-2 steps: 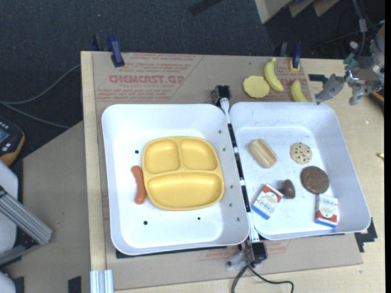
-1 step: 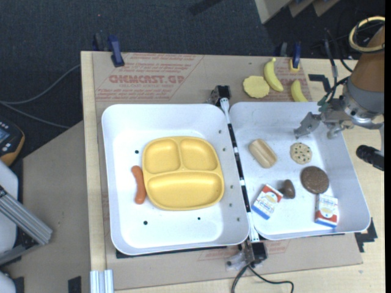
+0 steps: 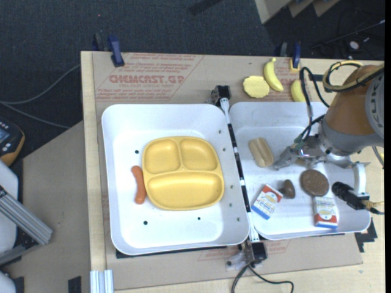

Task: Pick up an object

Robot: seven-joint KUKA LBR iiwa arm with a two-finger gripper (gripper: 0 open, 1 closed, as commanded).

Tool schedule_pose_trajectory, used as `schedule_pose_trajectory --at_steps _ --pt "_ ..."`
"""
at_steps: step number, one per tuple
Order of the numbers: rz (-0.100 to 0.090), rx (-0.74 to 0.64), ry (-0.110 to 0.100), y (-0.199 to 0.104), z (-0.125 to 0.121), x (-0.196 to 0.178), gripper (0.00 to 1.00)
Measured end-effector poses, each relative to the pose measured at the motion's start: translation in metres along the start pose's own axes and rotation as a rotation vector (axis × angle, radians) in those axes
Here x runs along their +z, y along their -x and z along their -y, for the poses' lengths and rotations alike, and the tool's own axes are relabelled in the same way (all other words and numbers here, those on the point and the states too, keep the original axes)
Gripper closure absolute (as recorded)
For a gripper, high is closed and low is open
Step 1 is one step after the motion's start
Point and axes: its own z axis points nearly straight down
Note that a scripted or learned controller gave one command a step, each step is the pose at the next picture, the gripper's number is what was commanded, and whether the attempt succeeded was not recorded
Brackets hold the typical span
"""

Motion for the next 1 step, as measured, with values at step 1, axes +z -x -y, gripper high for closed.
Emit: schedule_pose_trajectory --at_steps 1 --pt "0.003 0.002 0.006 -0.0004 0.061 -0.002 0.0"
